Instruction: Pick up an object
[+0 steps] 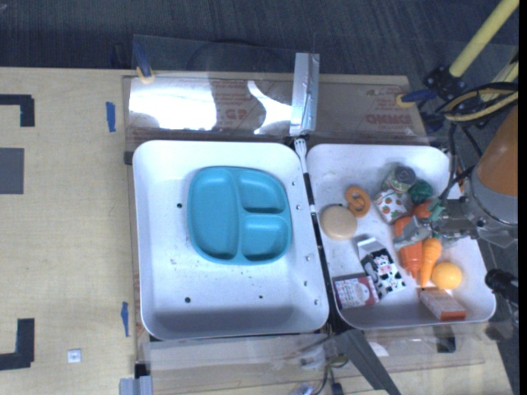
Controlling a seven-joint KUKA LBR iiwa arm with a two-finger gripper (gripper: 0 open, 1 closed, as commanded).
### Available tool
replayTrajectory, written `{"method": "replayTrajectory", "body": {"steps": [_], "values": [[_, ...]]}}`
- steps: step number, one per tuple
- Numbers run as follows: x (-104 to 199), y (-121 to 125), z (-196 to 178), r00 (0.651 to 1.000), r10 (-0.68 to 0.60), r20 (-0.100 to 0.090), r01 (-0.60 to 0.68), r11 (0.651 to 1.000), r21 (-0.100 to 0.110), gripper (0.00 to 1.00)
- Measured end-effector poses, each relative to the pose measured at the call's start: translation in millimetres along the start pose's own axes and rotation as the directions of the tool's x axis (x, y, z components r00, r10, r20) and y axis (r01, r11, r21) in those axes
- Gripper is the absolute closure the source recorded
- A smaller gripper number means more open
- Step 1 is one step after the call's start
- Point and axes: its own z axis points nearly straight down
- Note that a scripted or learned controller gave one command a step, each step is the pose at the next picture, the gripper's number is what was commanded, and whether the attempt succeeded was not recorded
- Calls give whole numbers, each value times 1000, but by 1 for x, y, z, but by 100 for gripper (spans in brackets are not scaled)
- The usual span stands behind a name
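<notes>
While the fingers [436, 220] sit low among clutter in the right bin [362, 159], apparently touching the orange carrot [422, 255], their state cannot be told

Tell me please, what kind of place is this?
Probably a robotics lab bench for pick-up trials. Two white bins sit on a wooden bench; one holds a blue divided tray, the other toy food such as an orange ball. Yellow cables run nearby.
</notes>
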Motion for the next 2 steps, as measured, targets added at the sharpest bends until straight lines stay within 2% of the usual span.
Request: {"method": "replayTrajectory", "body": {"steps": [1,2], "values": [[-67,-8,101,997,-79,-2,79,997,-8,0],[-69,-9,93,997,-74,0,74,997,-7,100]]}}
